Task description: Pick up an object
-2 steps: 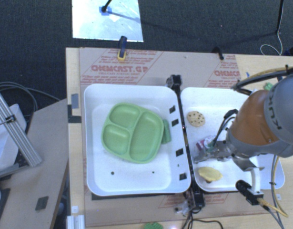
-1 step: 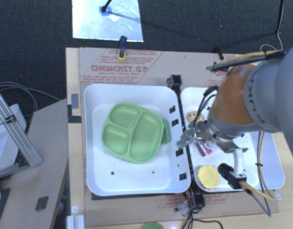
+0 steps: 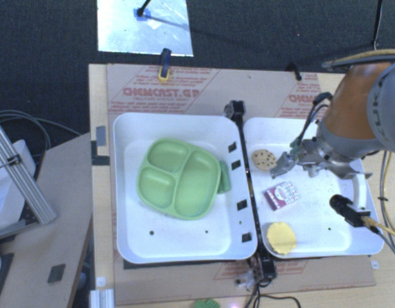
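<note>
The gripper (image 3: 282, 166) hangs over the right bin (image 3: 325, 246), just beside the cookie (image 3: 263, 158) near that bin's left wall; whether it holds anything, I cannot tell. The 2 nearest items sit close, so a descent could clip the red packet (image 3: 282, 195) instead.

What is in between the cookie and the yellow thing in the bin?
In the camera view, the small red-and-white packet lies between the cookie and the yellow disc.
</note>
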Motion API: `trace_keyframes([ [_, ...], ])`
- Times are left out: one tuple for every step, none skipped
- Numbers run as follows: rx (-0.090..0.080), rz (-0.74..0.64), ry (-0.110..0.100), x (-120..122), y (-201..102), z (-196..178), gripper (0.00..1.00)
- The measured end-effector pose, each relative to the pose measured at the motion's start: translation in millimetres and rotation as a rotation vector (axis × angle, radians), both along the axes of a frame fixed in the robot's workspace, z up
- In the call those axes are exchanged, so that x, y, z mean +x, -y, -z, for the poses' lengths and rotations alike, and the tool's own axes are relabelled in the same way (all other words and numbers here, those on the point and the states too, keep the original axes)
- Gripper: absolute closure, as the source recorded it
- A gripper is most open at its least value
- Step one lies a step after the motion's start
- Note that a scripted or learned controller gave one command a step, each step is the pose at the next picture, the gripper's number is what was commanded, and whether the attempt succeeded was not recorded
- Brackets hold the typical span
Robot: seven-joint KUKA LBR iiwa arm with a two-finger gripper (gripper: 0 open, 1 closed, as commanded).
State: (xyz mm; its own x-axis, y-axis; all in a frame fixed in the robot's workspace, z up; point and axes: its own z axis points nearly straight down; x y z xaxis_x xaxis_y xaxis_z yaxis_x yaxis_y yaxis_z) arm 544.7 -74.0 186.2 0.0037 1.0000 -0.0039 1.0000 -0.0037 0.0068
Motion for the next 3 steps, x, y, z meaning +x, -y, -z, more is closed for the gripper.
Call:
trace_keyframes([
  [0.009, 0.001, -0.004, -9.6, 46.6, 103.8, 0.0],
  [0.005, -0.002, 0.005, -12.7, 110.7, 97.0, 0.0],
  [0.005, -0.01, -0.005, -59.3, 60.7, 1.9, 0.0],
])
